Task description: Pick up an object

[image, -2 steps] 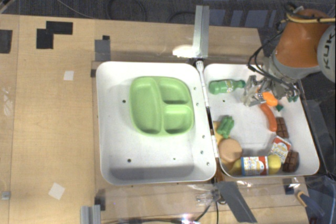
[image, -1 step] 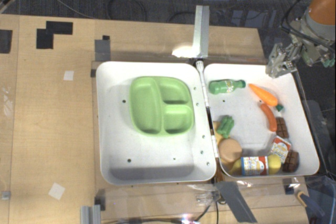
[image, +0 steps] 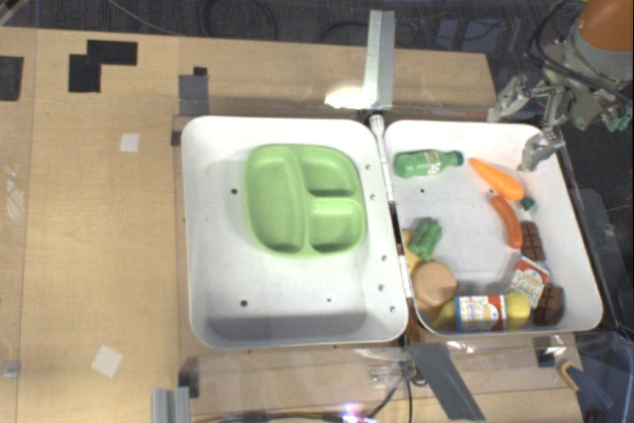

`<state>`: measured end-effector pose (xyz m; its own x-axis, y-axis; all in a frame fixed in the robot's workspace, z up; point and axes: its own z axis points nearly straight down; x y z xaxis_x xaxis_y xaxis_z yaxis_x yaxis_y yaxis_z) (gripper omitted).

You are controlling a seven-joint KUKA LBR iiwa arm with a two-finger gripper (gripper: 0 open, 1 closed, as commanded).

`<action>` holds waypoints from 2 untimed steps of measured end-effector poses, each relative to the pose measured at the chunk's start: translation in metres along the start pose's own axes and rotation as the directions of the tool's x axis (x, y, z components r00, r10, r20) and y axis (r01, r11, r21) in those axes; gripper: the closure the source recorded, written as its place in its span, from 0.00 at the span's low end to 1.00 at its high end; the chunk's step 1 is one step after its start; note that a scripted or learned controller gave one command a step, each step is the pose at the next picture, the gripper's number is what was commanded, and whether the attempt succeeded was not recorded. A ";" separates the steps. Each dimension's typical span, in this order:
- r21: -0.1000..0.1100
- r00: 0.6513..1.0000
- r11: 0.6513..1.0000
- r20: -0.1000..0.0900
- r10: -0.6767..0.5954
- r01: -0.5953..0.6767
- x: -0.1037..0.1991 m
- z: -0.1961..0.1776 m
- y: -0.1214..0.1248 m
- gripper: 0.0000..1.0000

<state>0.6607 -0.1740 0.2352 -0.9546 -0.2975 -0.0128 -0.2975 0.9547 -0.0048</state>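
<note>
1. Orange carrot (image: 497,178), green-tipped at its lower end, lies in the right bin (image: 466,139) near that bin's far right corner; it is the toy closest to the pincer (image: 540,152), so I judge it the likeliest pick.
2. Pincer hangs just over the bin's far right corner, beside the carrot's upper half but apart from it; whether it is released or clenched I cannot tell, and nothing visible sits in it.
3. Carrot lies from the pincer toward the bin's centre and slightly toward the near edge; its long axis runs diagonally, from far-centre to near-right.
4. Closing across that diagonal would suit; the red sausage (image: 511,221) lies just beyond the carrot's tip.
</note>
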 end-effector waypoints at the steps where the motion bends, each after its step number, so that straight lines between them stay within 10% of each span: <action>1: -0.002 1.000 1.000 -0.004 0.015 -0.015 -0.010 0.146 0.003 0.00; 2: -0.001 1.000 1.000 -0.002 0.000 0.000 0.001 0.147 0.011 0.00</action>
<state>0.6581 -0.1643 0.0881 -0.9546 -0.2978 -0.0105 -0.2978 0.9546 -0.0036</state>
